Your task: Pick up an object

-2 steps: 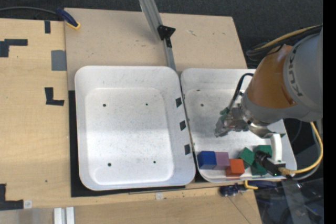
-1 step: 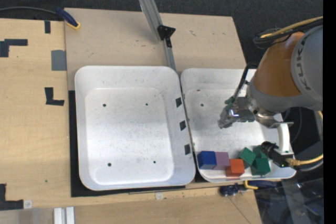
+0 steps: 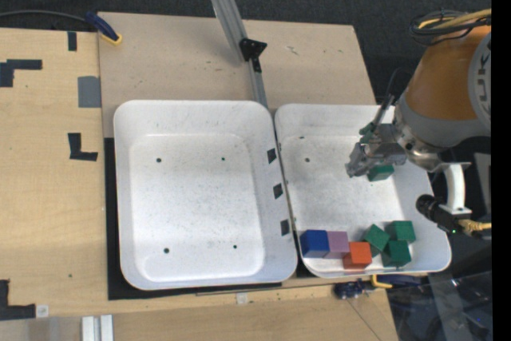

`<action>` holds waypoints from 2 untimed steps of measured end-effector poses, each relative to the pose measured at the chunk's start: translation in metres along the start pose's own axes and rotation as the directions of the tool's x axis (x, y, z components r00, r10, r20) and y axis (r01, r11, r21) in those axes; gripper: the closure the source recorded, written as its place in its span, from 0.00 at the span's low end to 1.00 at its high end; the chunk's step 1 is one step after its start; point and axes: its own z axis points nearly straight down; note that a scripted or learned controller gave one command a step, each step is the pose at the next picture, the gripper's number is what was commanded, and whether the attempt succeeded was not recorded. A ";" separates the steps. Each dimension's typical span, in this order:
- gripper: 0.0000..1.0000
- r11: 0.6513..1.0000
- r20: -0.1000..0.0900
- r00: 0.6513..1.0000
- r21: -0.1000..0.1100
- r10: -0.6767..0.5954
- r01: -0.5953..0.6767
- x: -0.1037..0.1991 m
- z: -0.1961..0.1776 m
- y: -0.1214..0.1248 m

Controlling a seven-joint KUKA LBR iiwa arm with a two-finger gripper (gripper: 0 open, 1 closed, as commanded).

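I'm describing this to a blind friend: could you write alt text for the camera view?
A grey and orange robot arm reaches from the right over the right bin, its hand gripping a green block. Blue, purple, orange and green blocks cluster along that bin's near edge, beside the left bin.

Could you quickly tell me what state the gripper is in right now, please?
Gripper: over the right bin, closed on a green block seen between its fingers.

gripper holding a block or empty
Holding one: a green block sits between the fingers of the gripper, above the right bin, apart from the blocks along its near edge.
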 end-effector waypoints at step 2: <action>1.00 1.000 -0.001 1.000 0.008 -0.003 0.003 0.044 -0.021 0.009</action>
